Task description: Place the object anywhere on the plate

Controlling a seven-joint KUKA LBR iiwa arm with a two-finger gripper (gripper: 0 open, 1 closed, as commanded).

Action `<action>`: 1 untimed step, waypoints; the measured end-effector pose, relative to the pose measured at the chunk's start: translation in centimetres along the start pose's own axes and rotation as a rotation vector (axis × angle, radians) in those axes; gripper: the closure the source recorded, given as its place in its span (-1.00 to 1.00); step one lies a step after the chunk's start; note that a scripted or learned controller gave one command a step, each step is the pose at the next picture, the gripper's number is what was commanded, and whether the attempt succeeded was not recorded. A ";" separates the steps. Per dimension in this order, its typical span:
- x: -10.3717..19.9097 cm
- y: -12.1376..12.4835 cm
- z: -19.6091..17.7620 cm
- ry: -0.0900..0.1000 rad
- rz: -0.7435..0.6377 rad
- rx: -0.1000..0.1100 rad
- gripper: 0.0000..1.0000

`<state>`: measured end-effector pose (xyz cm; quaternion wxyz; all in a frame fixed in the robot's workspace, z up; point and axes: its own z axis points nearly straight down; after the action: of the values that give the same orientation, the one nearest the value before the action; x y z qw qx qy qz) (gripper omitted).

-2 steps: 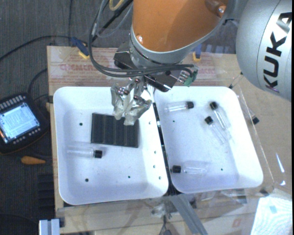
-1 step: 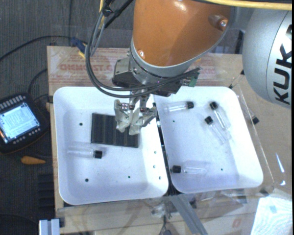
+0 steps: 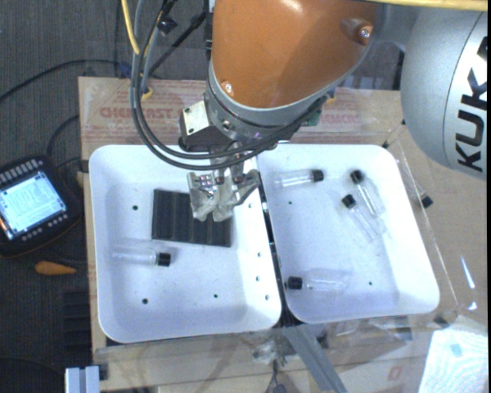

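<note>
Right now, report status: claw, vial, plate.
Claw hanging over black plate in left bin. One vial lying off the plate, below it. Four vials in right bin.

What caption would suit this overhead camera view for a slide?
KUKA arm's gripper over the black ridged plate in the left bin; clear black-capped vials lie in both bins.

- Black ridged plate [image 3: 180,218]: flat, dark rectangle in left bin, upper-middle area, right part under arm.
- Clear vial [image 3: 141,255], black cap: lying on side in left bin, cap pointing right, just below plate's lower-left corner, not on it.
</note>
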<state>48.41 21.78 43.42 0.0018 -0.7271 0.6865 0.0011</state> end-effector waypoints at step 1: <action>-1.7 -0.1 0.1 -0.001 -0.315 -0.002 1.00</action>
<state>48.38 23.46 43.36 0.0015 -0.8259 0.5638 0.0018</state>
